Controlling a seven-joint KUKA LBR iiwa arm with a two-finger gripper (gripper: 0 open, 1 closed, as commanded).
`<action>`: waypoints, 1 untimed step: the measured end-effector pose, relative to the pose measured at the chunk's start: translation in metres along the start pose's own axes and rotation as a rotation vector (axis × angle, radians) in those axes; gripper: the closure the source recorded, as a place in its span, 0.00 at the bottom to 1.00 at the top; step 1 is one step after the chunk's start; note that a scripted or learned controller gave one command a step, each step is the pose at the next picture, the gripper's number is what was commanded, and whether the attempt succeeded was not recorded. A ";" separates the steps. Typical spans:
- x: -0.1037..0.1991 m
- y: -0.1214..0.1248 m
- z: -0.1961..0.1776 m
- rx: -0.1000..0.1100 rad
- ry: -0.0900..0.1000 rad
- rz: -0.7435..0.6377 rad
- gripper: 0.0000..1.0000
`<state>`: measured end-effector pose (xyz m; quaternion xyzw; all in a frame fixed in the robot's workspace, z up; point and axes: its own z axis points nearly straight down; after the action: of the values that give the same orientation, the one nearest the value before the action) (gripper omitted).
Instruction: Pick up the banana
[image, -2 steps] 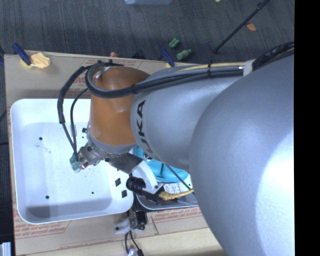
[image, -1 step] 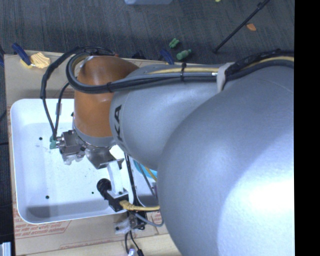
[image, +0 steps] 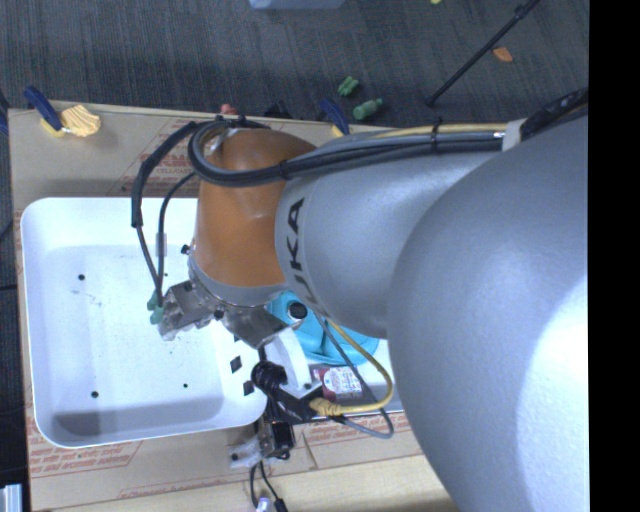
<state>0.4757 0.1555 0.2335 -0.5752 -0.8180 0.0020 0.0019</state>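
- Over the right wall of the left bin (image: 60, 300), at the middle of the frame, the end effector (image: 178, 314) hangs low beneath the arm's orange band (image: 240, 210). From this slanted view it cannot be told whether it is open or closed. Nothing can be made out in its grasp.
- Where the banana lies cannot be told. The arm (image: 450, 260) covers nearly all of the right bin (image: 292, 352), so my guess (no more than that) is that the fruit sits under it, to the right of the end effector. Its long axis is likewise unknown.
- The coming move depends on that relation. If the banana is in the right bin, the end effector would have to travel rightward across the shared walls before it could come down on it.
- A blue object (image: 338, 335) peeks out below the wrist at the centre of the frame, with a small red-and-white labelled item (image: 340, 380) just below it. Either could crowd a grasp there.
- Dark cables (image: 150, 225) loop from the band down to the end effector, and more trail off toward the lower edge of the frame.
- On the tabletop (image: 130, 130) at upper left lies a yellow-and-blue clamp (image: 78, 122), well apart from the bins. Green pieces (image: 360, 95) rest on the dark floor (image: 150, 50) at the top of the frame.
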 end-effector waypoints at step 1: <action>-0.085 -0.030 0.012 0.000 0.001 0.257 1.00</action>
<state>0.4760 0.0653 0.2212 -0.6753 -0.7376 0.0018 0.0020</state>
